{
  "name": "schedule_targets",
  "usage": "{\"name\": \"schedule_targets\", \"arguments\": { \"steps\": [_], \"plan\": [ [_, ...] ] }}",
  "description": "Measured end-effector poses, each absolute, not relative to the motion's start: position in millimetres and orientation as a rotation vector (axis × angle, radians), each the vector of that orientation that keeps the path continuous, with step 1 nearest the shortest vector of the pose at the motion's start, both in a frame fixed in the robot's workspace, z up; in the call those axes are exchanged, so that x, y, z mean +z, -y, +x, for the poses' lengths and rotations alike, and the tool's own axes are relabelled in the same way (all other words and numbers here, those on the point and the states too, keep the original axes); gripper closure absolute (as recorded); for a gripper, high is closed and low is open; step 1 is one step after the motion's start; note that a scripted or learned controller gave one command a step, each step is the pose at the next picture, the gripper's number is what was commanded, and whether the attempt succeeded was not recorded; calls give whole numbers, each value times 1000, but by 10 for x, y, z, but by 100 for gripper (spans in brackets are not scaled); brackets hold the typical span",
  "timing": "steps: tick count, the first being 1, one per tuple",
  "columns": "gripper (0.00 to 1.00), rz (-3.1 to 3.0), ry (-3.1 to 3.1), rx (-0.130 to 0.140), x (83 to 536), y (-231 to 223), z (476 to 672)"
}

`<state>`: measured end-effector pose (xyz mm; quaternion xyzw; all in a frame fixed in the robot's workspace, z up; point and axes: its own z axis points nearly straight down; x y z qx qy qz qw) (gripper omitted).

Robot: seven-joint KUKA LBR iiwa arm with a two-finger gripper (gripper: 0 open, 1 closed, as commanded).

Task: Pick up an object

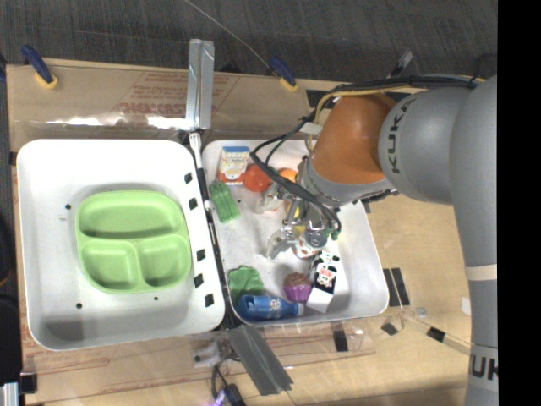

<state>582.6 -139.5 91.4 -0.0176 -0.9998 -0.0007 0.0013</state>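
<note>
The grey arm [439, 142] bears black "KUKA" lettering near the orange band.

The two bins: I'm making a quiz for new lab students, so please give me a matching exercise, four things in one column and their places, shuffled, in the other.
Things:
1. green divided plate
2. blue bottle
3. green block
4. gripper

Places:
A. near front edge of the right bin
B. over the middle of the right bin
C. in the left bin
D. by the right bin's left wall, toward the back

Pairs: 1-C, 2-A, 3-D, 4-B
</note>
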Motion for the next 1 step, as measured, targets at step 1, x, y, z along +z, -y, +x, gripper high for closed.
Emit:
{"name": "schedule_targets", "arguments": {
  "steps": [1],
  "plan": [
    [0,-392,3115,-1,917,1078,6353]
  ]
}}
